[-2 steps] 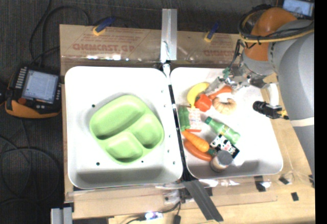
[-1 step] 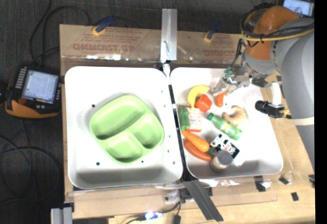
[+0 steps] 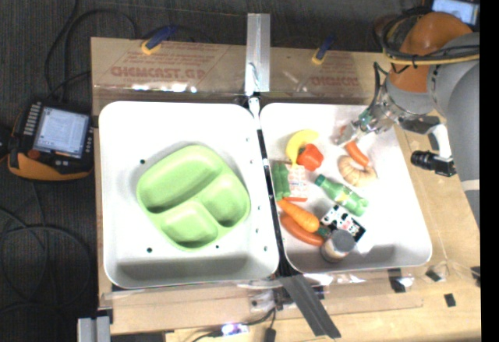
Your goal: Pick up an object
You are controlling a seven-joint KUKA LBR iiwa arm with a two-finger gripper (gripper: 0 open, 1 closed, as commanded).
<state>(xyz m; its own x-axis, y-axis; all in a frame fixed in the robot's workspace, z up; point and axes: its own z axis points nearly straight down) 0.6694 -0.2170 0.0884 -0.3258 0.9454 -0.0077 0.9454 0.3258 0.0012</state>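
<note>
Claw (image 3: 352,128) hovers above right bin (image 3: 405,200), near shrimp (image 3: 356,169).

Divided tray (image 3: 195,196) in left bin (image 3: 117,255), toy foods heaped in right bin (image 3: 405,216), banana (image 3: 300,141) behind carrots (image 3: 300,221)

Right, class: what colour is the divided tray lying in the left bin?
Light green. The divided tray shows best in the camera view, against the left bin, which is white.
</note>
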